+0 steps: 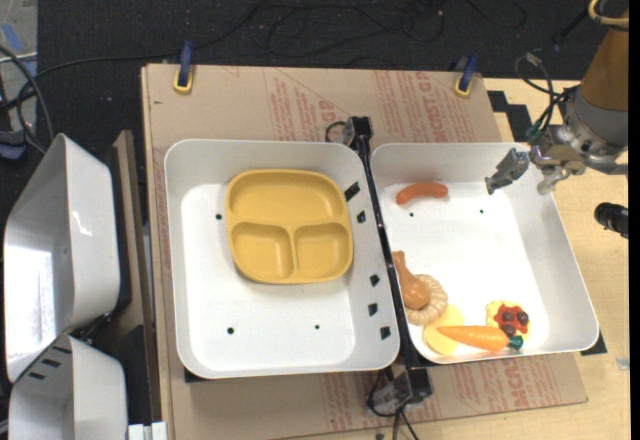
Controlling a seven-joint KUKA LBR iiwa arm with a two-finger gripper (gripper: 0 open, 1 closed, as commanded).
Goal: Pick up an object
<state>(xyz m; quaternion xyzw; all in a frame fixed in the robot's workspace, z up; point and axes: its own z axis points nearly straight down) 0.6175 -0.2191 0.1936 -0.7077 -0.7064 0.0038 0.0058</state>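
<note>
The right bin (560, 258) holds several toy foods. An orange-red sausage (422, 192) lies near its far left corner. A tan drumstick (418, 290) rests against the left wall. An orange carrot (472, 336) lies on a yellow slice (443, 326) at the front, beside a small yellow piece with red and dark toppings (508, 316). My gripper (527, 175) hovers over the bin's far right corner, open, with nothing between its fingers. It is well right of the sausage.
A yellow divided plate (290, 225) sits in the left bin (200, 328). Black clips run along the divider between the bins (378, 248). White containers (55, 248) stand at the left of the bench. Cables trail behind it.
</note>
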